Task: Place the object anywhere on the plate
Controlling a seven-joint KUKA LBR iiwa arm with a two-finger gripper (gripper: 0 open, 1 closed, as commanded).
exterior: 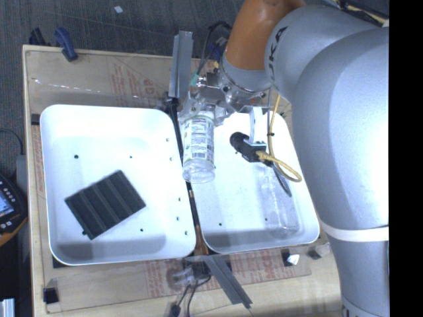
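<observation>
At the near edge, a grey metal bracket (221, 282) sits on the pale worktop (99, 78), below the seam between the two white bins.

The left bin (47, 177) holds one thing. It is a dark ribbed plate (106, 203), lying flat and skewed, well away from the hand toward the view's left and nearer the camera. Nothing rests on it.

The right bin (254, 245) holds a faint, clear, bottle-shaped thing (277, 207). It lies nearer the camera than the hand and off toward the view's right. It is too transparent to name for sure.

The one labelled clear plastic bottle (198, 147) is just on the camera side of the hand. It sits over the right bin's left rim, beside the seam, with its round end toward the camera. Its far end runs up to the hand (202, 108) and appears to touch it. The hand's parts merge with the clutter there, so I cannot tell how far open it is or whether it grips the bottle.

The grey arm (344, 111) comes in from the view's right, with its orange band (254, 25) just beyond the hand.

Farther back, a grey metal bar (181, 61) stands just beside the hand, toward the view's left. A blue clamp (65, 43) sits at the worktop's far corner, well away from the hand on that side. Beyond the worktop is dark carpeted floor (106, 5).
</observation>
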